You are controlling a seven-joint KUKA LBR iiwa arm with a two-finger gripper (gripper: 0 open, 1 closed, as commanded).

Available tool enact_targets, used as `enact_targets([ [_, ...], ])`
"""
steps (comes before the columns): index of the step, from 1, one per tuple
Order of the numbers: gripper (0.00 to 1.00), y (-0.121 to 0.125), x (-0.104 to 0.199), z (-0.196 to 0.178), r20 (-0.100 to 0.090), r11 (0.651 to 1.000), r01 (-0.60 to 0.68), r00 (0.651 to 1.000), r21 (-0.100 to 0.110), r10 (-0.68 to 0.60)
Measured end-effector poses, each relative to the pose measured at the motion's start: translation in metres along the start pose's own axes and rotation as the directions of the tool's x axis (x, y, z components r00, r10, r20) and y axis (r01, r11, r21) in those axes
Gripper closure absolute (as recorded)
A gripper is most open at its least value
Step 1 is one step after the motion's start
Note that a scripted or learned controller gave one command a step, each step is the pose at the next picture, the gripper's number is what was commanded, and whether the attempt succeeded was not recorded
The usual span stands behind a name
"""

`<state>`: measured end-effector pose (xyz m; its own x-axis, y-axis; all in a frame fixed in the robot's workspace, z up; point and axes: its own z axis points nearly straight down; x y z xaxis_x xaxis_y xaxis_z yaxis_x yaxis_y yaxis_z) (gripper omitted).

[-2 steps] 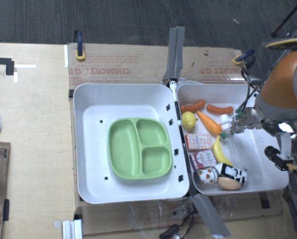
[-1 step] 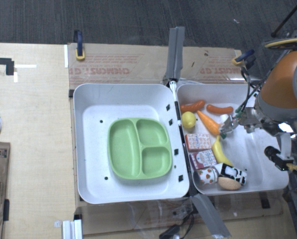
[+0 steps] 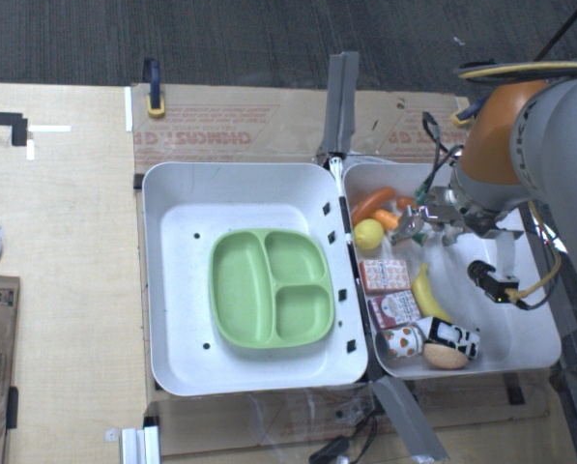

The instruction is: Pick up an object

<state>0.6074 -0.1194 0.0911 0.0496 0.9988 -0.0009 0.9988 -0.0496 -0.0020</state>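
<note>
Two white bins side by side; left bin (image 3: 172,259) carries a green divided plate (image 3: 272,288) lying flat mid-floor, w/ bare white floor all round it. The right bin (image 3: 520,346) is where the pickable stuff sits, nearly all of it crowded along the left wall: carrot (image 3: 373,203) at the far end, a smaller orange piece (image 3: 389,220) just beside it, lemon (image 3: 367,235) below those, then two small red-and-white cartons (image 3: 385,275) (image 3: 395,308), banana (image 3: 426,293) curving just right of them, a red-spotted white cup (image 3: 400,341), a black-and-white cow-pattern toy (image 3: 454,337) and a tan potato-like lump (image 3: 447,357) at the near end.

Arm comes in from the right, wrist low over the far part of the right bin. Gripper (image 3: 414,222) sits just right of the orange piece and lemon, prob. lined up on that cluster as target. Nothing visible between the fingers; whether they're apart or closed can't be made out at this res.

Room: right half of that bin's floor is bare, so approach and retreat from the right look easy. Tight side is the left: items nearly touch the wall and the ridge where the two bins meet, so a finger going down on that side has little gap, and the lemon could roll. Hanging black cable (image 3: 505,288) dips over the bin mid-floor, near the banana, a possible snag
</note>
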Motion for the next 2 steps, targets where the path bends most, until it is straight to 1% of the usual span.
enact_targets([
  [1,0.0,-0.1152,-0.0047,0.0002,-0.001,0.997,0.083,0.997,0.0,-0.083],
  [2,1.0,-0.1147,-0.0055,-0.0085,-0.001,0.997,0.079,0.997,0.0,-0.079],
])
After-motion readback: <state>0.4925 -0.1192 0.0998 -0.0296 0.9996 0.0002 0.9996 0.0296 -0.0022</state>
